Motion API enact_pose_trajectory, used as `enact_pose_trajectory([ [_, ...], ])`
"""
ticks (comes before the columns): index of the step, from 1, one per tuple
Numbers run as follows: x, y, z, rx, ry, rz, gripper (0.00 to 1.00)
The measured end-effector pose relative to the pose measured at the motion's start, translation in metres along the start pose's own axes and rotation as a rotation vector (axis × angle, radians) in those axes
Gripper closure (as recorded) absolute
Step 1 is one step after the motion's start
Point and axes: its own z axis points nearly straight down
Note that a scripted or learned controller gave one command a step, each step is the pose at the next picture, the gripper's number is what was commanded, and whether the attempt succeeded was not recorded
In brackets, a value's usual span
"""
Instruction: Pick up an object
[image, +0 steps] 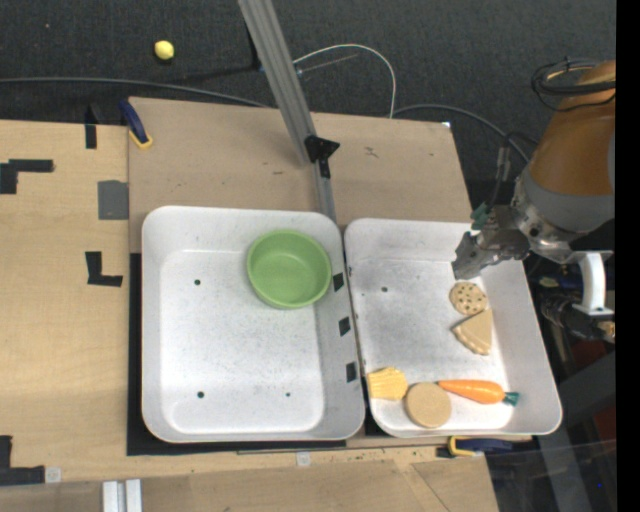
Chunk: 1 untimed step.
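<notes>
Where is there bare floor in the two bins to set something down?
Left white bin: everything below and left of the green plastic bowl. Right white bin: the upper-left floor. Crowded: its right side and bottom edge, around the round cookie and orange toy carrot.

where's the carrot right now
The carrot lies in the right bin, near its front right corner, just right of the round tan disc.

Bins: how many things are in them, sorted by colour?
Green: 1, the bowl in the left bin.
Tan: 3, the cookie, wedge and disc in the right bin.
Yellow: 1, the chunk.
Orange: 1, the carrot.
Total: 6
</notes>
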Motion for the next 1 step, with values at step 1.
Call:
enact_pose_trajectory([
  [1,0.0466,-0.0038,-0.0001,0.005,0.002,-0.004,1.0],
])
